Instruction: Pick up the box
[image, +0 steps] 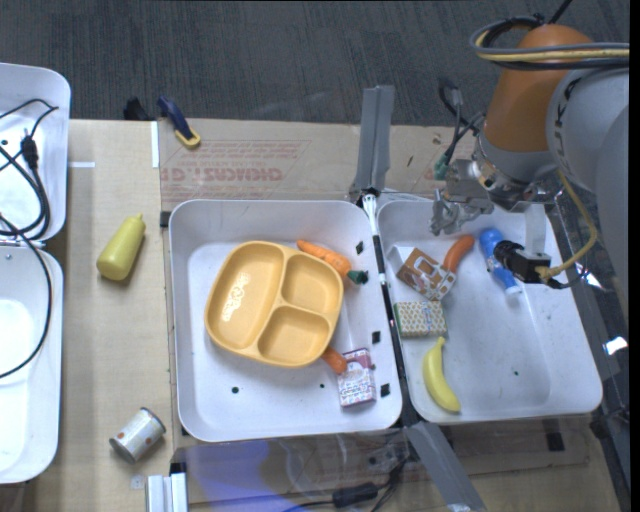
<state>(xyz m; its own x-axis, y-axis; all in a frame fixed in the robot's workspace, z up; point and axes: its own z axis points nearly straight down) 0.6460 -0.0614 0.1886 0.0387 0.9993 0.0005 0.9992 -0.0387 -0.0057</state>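
A small brown and white box (424, 274) lies tilted in the right bin (530, 395), near its left wall. My gripper (452, 213) hangs over the far left part of that bin, a little beyond and to the right of the box, with nothing visibly held. A second small box (356, 379), pink and white, lies in the left bin (190, 330) at its near right corner.
An orange carrot (459, 250) and a blue bottle (499, 259) lie close under the gripper. A green speckled block (420, 318) and a banana (439, 376) lie nearer the front. A yellow divided plate (277, 302) and another carrot (325, 257) sit in the left bin.
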